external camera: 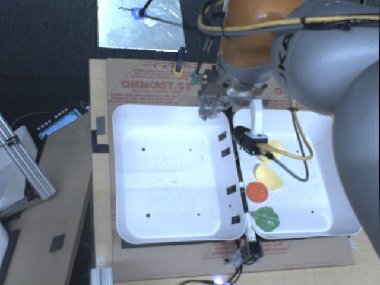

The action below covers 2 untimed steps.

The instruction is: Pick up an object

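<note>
My gripper (209,108) sits at the far edge of the bins, right over the divider where the left bin (127,159) meets the right bin (320,218). Can't tell finger state from this angle; wrist body blocks the view, nothing visibly held.

Candidates are all in the right bin, clustered along its left wall, toward the near edge from me:
- yellow piece (269,177), approx mid-bin, long axis running diagonal, far-left to near-right
- second yellow bit (275,146) just beyond it, partly behind the black cable fitting (249,141)
- red disc (257,192) touching or just beside the yellow piece, on its near side
- green lump (265,218) near the bin's near-left corner

Key relation: objs lie toward the near edge and slightly right of my gripper. So my guess is next move = translate toward near edge, small shift right, then descend.

Risk, IMO: all sit close to the divider wall, so a finger may clip the wall. Yellow cable (291,154) also loops right by the yellow piece. Red disc looks flat, so hard to pinch.
</note>
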Tool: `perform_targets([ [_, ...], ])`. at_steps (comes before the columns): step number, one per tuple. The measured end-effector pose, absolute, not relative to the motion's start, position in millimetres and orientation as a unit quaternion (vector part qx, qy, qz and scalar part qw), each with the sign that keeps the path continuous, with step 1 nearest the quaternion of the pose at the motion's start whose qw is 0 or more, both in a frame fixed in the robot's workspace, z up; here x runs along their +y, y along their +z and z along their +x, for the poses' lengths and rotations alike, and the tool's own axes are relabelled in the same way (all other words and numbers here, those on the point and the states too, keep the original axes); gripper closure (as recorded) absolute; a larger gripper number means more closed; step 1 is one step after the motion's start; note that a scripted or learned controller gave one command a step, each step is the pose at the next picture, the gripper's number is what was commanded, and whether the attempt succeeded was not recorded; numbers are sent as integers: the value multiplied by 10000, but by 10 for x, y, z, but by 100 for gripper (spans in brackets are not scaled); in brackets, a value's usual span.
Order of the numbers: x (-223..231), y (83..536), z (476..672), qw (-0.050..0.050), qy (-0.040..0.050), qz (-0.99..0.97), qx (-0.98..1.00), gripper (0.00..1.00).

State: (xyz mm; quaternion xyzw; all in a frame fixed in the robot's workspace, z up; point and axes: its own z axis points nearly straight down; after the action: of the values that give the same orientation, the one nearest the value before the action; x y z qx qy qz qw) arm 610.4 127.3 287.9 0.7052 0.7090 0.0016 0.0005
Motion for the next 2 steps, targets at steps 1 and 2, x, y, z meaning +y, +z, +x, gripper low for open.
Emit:
perform_targets([
  [1, 1735, 3388, 6283, 16, 39, 7044, 7098, 100],
  [2, 1455, 5467, 6214, 59, 89, 7056, 7086, 100],
])
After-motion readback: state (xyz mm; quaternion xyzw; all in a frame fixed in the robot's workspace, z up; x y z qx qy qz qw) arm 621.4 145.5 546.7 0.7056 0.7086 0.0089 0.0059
